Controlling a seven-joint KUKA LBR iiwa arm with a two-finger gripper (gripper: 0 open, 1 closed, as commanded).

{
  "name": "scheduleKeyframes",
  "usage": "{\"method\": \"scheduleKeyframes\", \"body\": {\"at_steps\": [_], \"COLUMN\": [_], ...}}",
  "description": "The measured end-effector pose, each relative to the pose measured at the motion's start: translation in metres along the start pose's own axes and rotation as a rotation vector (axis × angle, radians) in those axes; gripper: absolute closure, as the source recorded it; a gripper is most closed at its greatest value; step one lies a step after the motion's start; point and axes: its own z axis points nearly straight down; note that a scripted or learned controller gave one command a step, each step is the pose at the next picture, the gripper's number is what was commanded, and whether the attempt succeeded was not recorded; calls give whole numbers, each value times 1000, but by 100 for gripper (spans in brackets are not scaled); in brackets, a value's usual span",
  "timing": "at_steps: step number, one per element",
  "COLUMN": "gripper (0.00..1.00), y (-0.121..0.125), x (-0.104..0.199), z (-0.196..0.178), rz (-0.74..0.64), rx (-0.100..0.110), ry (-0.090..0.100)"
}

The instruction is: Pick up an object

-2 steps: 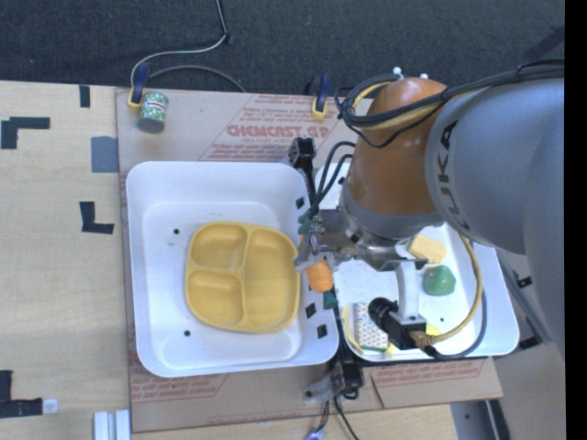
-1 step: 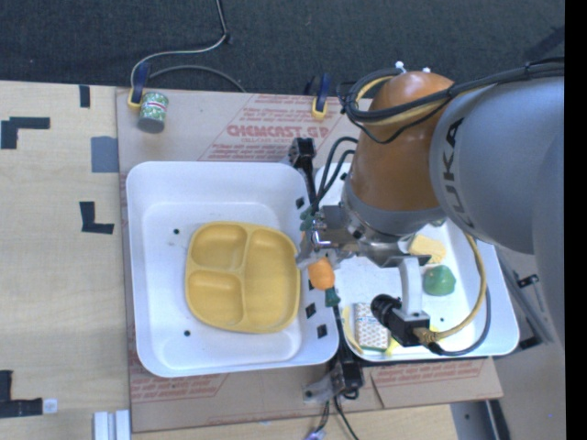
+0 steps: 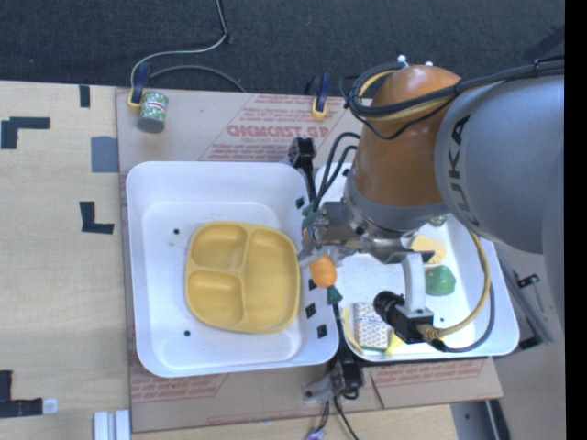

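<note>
Currently | claw [image 3: 323,266] low over the seam between bins, fingers hidden under the wrist, opening cannot be told | small orange carrot-like object [image 3: 322,273] right at the claw, green end toward 5 o'clock, long axis 11-to-5 | yellow divided plate [image 3: 242,276] at 9 o'clock in left bin [image 3: 151,246] | grasp unconfirmed

Yellow divided plate [image 3: 242,276] in white left bin [image 3: 147,246]. Orange carrot-like toy [image 3: 322,271] with green tip. Green object [image 3: 440,280] in white right bin [image 3: 500,333]. Checkered yellow packet [image 3: 370,326]. Grey arm [image 3: 504,154], orange band [image 3: 404,136]. Brown cardboard [image 3: 257,131], red print.
</note>
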Motion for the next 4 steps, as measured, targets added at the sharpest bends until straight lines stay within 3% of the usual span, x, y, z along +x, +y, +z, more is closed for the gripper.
{"method": "scheduleKeyframes", "body": {"at_steps": [1,2,4], "gripper": [100,100,100], "y": [0,0,0], "x": [0,0,1], "z": [-9,10,-9], "rz": [-1,3,0], "rx": [2,-4,-1], "ry": [0,0,0]}}
